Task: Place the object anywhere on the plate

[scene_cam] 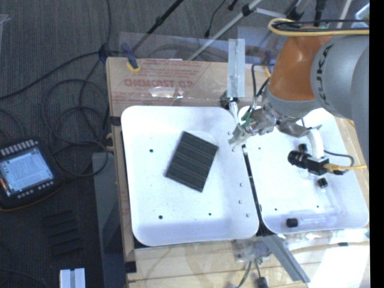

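Dark grey ridged rectangular plate, tilted, flat in the middle of the left bin. Grey arm with orange band reaching in over the seam between bins. Gripper above the left bin's far right corner, well apart from the plate

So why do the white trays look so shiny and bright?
In the camera view, strong light washes out the left bin and right bin, so their surfaces lose detail; the dark plate stays crisp, and the gripper looks small and slightly blurred near the bins' shared edge.
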`<state>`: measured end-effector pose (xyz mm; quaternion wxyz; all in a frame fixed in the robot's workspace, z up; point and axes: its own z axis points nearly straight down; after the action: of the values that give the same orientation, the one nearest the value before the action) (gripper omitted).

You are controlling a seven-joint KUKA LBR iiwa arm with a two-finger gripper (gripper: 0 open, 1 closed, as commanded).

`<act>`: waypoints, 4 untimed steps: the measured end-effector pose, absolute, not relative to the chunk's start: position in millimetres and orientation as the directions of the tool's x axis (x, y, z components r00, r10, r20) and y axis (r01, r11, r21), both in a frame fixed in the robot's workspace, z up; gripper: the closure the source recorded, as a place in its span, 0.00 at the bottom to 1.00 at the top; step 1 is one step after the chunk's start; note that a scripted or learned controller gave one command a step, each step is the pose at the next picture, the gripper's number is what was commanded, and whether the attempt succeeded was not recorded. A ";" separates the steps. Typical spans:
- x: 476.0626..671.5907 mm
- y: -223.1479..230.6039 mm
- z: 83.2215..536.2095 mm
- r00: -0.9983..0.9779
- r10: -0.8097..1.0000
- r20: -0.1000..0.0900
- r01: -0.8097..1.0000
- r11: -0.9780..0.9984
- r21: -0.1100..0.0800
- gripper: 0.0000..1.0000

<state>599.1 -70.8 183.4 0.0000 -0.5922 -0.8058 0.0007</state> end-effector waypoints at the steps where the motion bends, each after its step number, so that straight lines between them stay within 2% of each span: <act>1: 599.1 -70.8 183.3 -0.298 0.954 0.000 0.954 0.298 -0.001 0.00; 2: 582.9 -46.8 211.8 0.428 0.904 -0.004 0.904 -0.429 -0.002 0.00; 3: 579.6 2.8 318.9 0.503 0.864 -0.004 0.864 -0.503 0.000 0.00; 4: 567.1 72.1 323.3 0.280 0.960 -0.004 0.960 -0.280 -0.001 0.00</act>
<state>567.1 72.1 323.3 -0.0006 -0.8001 -0.5999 0.0020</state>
